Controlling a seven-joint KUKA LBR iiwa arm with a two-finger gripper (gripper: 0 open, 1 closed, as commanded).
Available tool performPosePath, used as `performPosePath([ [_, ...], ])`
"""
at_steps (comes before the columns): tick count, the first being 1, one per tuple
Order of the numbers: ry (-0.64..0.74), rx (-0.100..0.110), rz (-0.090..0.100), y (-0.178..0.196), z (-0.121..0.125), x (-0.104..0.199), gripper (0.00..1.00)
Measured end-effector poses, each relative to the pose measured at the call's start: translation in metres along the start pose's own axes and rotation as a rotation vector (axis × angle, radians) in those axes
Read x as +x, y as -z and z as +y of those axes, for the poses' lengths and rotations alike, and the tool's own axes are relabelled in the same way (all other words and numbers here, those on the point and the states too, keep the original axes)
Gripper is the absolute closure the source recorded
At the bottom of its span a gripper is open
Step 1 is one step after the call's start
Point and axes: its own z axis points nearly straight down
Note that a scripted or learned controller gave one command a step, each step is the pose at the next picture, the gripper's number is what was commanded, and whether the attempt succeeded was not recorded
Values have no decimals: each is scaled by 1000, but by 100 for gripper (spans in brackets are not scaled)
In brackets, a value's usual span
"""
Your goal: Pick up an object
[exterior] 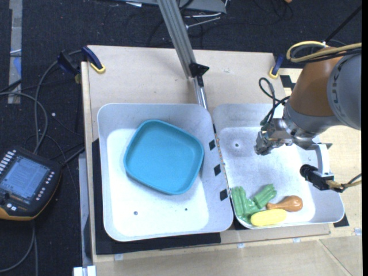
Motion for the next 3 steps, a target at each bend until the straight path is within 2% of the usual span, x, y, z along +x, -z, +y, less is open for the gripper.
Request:
performPosePath([
  [1, 1, 1, 0, 43, 5, 2, 100],
  [2, 1, 0, 1, 96, -1, 9, 100],
  [3, 4, 5, 2, 86, 7, 56, 100],
])
